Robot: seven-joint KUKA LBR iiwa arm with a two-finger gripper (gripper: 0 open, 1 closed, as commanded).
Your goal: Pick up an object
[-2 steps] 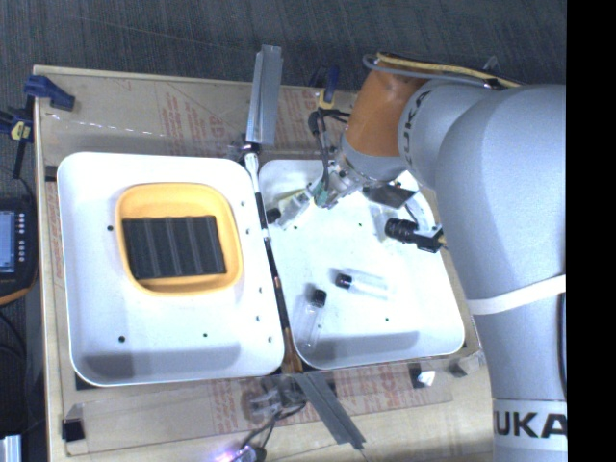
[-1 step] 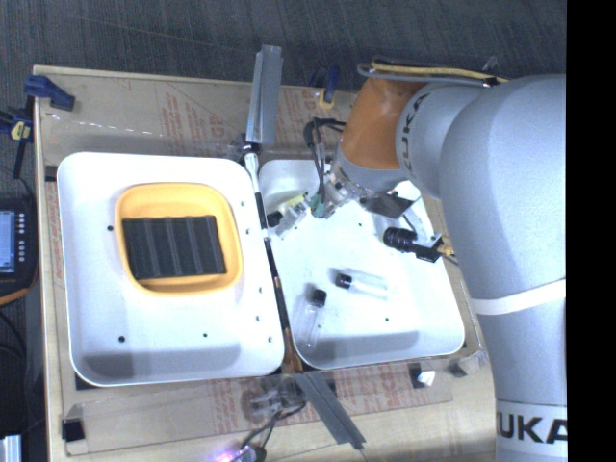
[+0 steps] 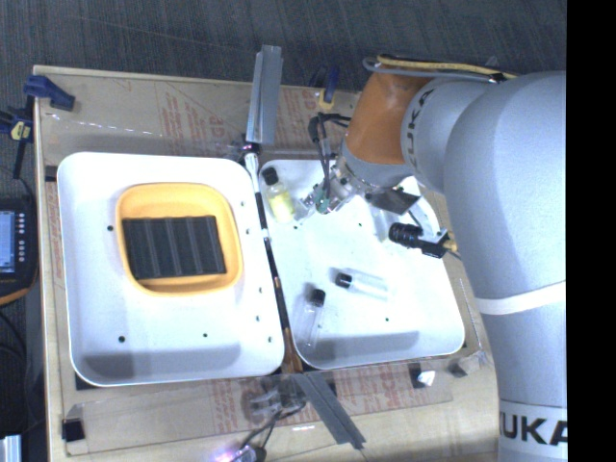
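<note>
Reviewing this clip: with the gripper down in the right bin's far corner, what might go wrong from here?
1. The gripper sits low beside the small bottle, near the right bin wall; it may nudge the bottle instead of grasping it.
2. The two clear vials lie on their sides and could roll if bumped.
3. Clear vials on white may be easy to misjudge.

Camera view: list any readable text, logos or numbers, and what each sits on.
"UKA", bottom right on the grey arm, cut off by the frame edge.
Black letters on the arm beside its orange band: partly hidden, not readable.
Red print on the bench around the bins: too faint to read.
Small screen at the left edge: blurred, unreadable.
No label readable on the vials in the right bin.
</note>
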